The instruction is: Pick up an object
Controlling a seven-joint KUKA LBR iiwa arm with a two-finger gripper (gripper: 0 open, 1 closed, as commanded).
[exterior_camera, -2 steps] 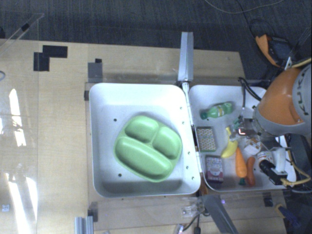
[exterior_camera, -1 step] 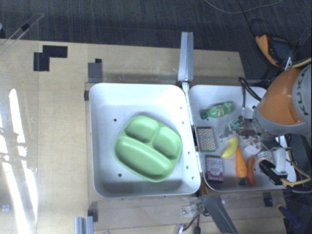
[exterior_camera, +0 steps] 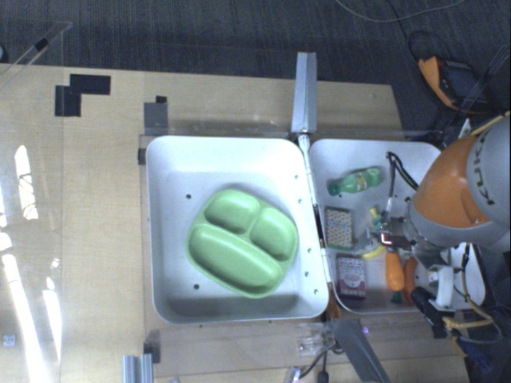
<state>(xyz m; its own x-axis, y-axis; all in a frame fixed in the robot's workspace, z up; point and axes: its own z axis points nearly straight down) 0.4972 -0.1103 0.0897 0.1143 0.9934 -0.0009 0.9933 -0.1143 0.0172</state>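
Observation:
The right bin (exterior_camera: 351, 159) holds a green bottle (exterior_camera: 356, 182) lying on its side near the back. In front of it lie a patterned flat packet (exterior_camera: 338, 227) and a dark red packet (exterior_camera: 351, 276). An orange carrot-like piece (exterior_camera: 394, 273) and a small yellow item (exterior_camera: 372, 252) lie further right. My gripper (exterior_camera: 383, 231) is low over the right part of this bin, just above the yellow and orange pieces. The grey wrist and orange band (exterior_camera: 449, 188) hide what lies beneath them.
The left bin (exterior_camera: 172, 174) contains a green divided plate (exterior_camera: 243, 239), lying slantwise. A metal divider post (exterior_camera: 304, 94) stands between the bins at the back. Cables and an orange-black object (exterior_camera: 437, 74) lie on the dark floor at the back right.

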